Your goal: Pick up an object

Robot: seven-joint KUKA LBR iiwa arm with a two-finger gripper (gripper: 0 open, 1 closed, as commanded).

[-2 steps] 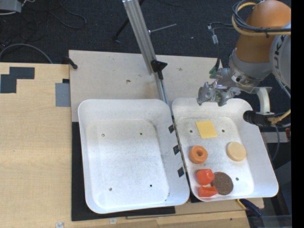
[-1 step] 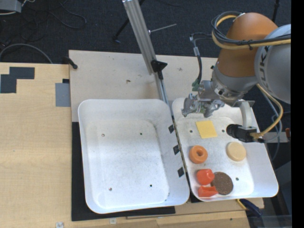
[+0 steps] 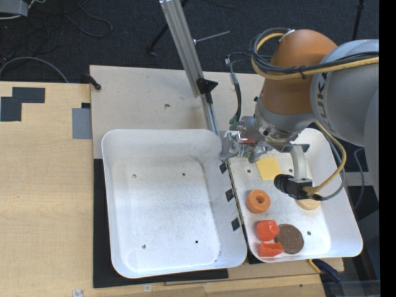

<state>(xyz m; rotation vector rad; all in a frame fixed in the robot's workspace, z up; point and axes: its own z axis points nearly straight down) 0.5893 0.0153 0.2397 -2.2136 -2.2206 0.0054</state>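
You are looking down at two shallow white plastic bins on a pale wooden table point(image 3: 43, 184). The left bin point(image 3: 161, 203) is showing a smooth, speckled floor. The right bin point(image 3: 337, 228) is holding a flat yellow square point(image 3: 268, 167), an orange ring point(image 3: 258, 201), red chunks point(image 3: 267, 231) and a rough brown disc point(image 3: 289, 238). The hand point(image 3: 247, 142) is hanging at that bin's upper left corner; I cannot tell its opening.

Looks like a robotics lab to us

We see a bench point(image 3: 148, 98) with white bins point(image 3: 161, 203), loose cables point(image 3: 80, 11) on dark carpet, an aluminium rail point(image 3: 185, 48).
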